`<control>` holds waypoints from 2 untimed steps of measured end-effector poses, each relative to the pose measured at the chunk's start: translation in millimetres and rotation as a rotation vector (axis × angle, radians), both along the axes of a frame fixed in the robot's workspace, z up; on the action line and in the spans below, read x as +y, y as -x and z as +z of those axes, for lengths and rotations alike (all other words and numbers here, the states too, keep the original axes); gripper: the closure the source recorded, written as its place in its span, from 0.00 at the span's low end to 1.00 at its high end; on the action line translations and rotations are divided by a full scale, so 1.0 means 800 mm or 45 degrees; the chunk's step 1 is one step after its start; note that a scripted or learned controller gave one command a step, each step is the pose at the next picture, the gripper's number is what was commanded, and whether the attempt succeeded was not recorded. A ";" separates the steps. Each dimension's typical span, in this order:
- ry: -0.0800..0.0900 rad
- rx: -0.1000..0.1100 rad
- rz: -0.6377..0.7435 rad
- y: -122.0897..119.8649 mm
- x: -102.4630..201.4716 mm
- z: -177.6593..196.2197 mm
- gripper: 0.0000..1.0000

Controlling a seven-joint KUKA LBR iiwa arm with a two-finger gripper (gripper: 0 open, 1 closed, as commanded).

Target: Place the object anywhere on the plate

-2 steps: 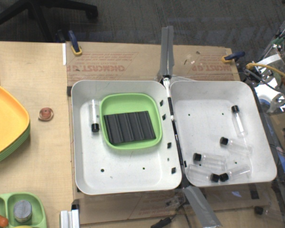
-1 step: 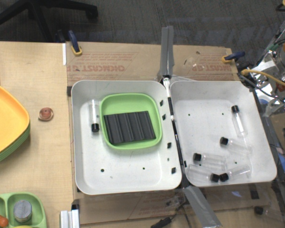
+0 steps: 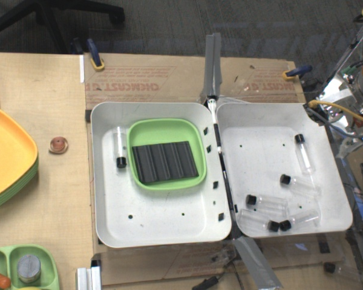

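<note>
Clear vials w/ black caps (image 3: 300, 154) lie in right bin (image 3: 254, 125); green plate (image 3: 167, 132) in left bin, one vial beside it. Grab a lone vial mid-body, drop on plate centre. Tool state: can't tell.

Even, fairly bright overhead light falls on the tabletop (image 3: 42, 89), with soft, faint shadows beside things. The two white bins (image 3: 169, 222) are the brightest areas, nearly washed out, with mild sheen along their rims. The carpet (image 3: 169, 11) at the top is dim. The picture is slightly soft and grainy; the clear tubes (image 3: 302, 156) are hard to make out against white
</note>
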State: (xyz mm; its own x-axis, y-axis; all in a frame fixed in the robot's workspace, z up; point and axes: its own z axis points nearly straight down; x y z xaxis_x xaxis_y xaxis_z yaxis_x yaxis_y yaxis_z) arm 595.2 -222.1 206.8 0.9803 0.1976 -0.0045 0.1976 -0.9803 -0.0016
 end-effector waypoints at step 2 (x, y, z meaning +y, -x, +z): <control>-0.001 0.000 -0.001 0.052 -0.001 0.011 0.00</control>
State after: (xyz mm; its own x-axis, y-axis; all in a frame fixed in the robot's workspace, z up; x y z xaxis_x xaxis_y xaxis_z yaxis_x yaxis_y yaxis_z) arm 554.0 -222.5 215.9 0.9805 0.1966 -0.0042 0.1966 -0.9805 -0.0020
